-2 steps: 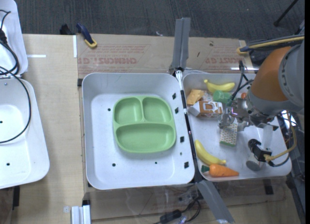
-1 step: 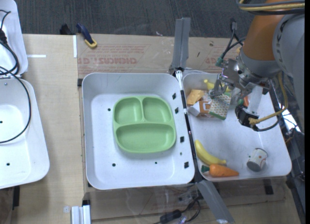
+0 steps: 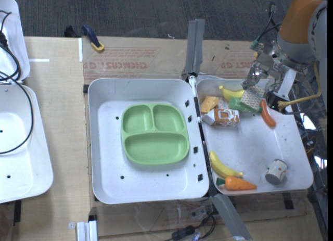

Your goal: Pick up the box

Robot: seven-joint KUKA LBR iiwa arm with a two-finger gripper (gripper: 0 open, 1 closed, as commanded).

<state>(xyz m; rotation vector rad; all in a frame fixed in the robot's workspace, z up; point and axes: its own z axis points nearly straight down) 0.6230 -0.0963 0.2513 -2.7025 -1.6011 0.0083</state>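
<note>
Arm (image 3: pixel 304 11) running off top and right edges. Hand (image 3: pixel 253 82) blurring into cables and bracket, fingers too small to tell. Speckled item (image 3: pixel 251 98) under hand partly covering green object (image 3: pixel 244 105). Print on box (image 3: pixel 226 116) too small to read. White tub (image 3: pixel 15 130) getting cut at left edge.

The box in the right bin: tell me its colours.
The box is white with orange-brown markings, lying on its side near the bin's left wall; best seen in the camera view.

Robotics lab: bins (image 3: pixel 99 130), cabled arm (image 3: pixel 299 21)
</note>
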